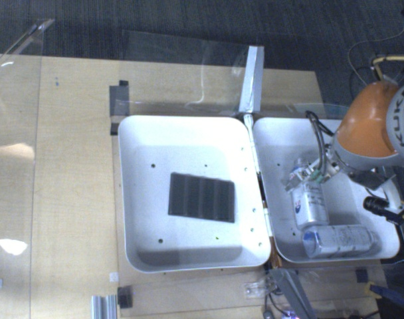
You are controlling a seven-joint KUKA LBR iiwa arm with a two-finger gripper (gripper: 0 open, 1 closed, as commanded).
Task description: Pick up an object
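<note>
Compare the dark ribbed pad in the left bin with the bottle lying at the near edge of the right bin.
The dark ribbed pad is flat, rectangular and near-black; the bottle is round-bodied, pale and see-through with a blue cap. The pad lies mid-floor in the left bin; the bottle lies on its side along the right bin's near wall. Both rest untouched.

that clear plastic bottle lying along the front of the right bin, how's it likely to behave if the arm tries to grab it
The clear bottle lies on its side, so a nudge would probably roll it toward the bin wall. It looks see-through and likely light. Its smooth round wall may slip or squash under the pincer.
</note>
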